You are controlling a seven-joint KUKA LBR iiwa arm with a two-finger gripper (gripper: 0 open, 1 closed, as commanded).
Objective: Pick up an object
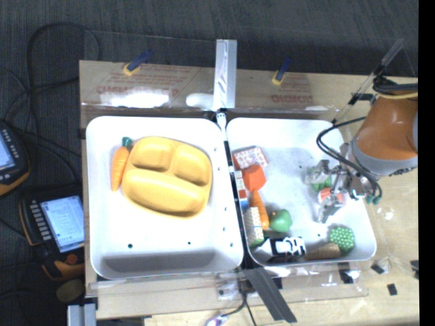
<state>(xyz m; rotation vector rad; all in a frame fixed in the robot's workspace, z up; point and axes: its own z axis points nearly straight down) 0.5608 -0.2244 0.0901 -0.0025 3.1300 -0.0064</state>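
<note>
My gripper (329,201) hangs low over the right half of the right bin (299,136), below the arm's orange band (387,131). A small red and white piece (326,195) sits right at the gripper, and I cannot tell whether it is held. Loose objects lie to its left and below it. These are an orange block (253,178), a red and white box (249,157), a green ball (280,219), a green knobbly ball (341,236), a brown piece (322,250) and a black and white toy (288,246).
The left bin (102,250) holds a yellow divided plate (166,175) with an orange carrot (119,166) beside it. A striped box (253,225) and an orange stick (259,202) lie along the right bin's left wall. Cables (333,138) loop by the wrist.
</note>
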